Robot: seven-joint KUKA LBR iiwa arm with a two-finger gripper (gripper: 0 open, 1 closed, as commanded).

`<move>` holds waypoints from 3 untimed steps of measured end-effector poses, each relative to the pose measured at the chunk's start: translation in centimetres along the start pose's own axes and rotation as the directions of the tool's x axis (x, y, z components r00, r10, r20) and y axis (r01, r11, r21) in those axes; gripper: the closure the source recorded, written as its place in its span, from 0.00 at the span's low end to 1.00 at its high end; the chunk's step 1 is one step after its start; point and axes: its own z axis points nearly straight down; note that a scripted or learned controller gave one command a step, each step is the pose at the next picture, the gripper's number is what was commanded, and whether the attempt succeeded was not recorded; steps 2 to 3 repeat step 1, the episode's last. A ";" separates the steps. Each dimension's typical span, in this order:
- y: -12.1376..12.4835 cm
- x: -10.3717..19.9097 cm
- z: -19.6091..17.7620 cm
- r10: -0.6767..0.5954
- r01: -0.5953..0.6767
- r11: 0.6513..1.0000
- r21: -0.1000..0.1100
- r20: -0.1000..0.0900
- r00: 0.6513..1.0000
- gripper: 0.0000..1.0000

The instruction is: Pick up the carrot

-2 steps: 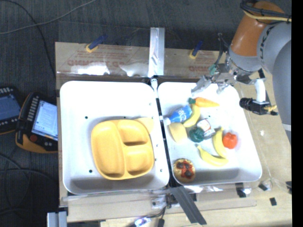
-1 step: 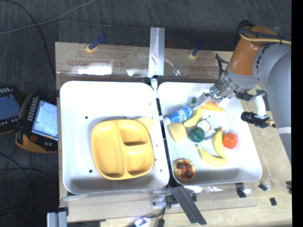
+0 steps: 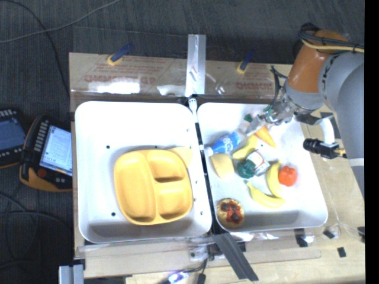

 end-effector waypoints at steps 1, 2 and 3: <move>-0.7 -3.7 -11.3 -0.172 0.172 0.985 -0.002 0.007 0.985 1.00; -0.7 -3.7 -11.3 -0.172 0.172 0.985 -0.002 0.007 0.985 1.00; -0.7 -3.7 -11.3 -0.172 0.172 0.985 -0.002 0.007 0.985 1.00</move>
